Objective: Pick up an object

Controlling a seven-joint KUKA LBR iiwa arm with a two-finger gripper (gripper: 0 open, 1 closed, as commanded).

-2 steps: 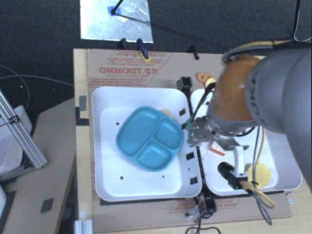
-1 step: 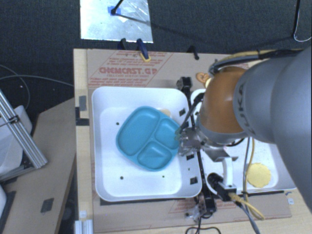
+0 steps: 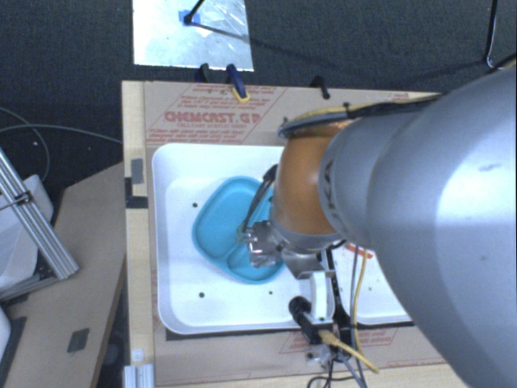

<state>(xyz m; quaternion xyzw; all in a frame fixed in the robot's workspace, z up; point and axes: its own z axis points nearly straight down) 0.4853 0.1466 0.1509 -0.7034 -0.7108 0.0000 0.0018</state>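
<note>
A light blue, rounded shallow dish (image 3: 224,221) lies in the left white bin (image 3: 174,217), near its middle. My gripper (image 3: 257,249) is down at the dish's right lower edge, under the grey arm and its orange band (image 3: 303,188). The arm covers the right part of the dish and most of the gripper. Nothing in view tells whether the gripper has hold of the dish.
The right bin (image 3: 380,305) is mostly hidden by the arm. Cables and a black connector (image 3: 311,318) hang by the bins' front rim. Brown cardboard (image 3: 210,111) lies behind the bins, with a blue clamp (image 3: 237,83) and a shiny plate (image 3: 192,23) farther back.
</note>
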